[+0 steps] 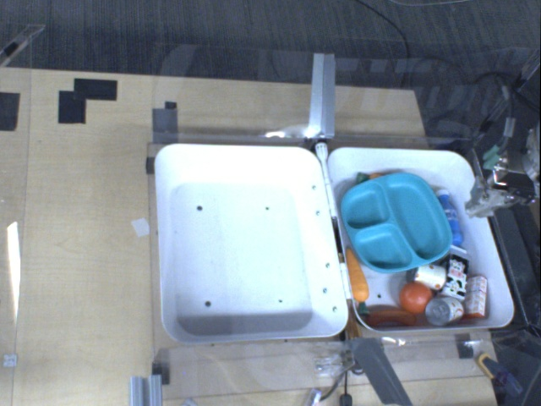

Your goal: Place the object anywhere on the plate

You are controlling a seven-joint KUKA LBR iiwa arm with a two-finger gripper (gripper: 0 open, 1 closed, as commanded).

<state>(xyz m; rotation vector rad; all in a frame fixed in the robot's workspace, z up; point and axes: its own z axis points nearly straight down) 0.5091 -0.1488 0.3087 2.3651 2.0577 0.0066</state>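
While jaws sit at right bin's (pixel 499 252) rim | plate (pixel 396 220) apart, leftward | jaw state: cannot tell

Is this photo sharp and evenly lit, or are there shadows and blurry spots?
Camera view: light is soft and even; a faint shadow lies along the near inside wall of the left bin; small items below the blue plate look blurred; the gripper at the right edge is indistinct.

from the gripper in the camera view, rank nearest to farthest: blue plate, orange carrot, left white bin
Measured from the gripper at the right edge:
1. blue plate, in the right bin
2. orange carrot, at that bin's left wall
3. left white bin, farthest left
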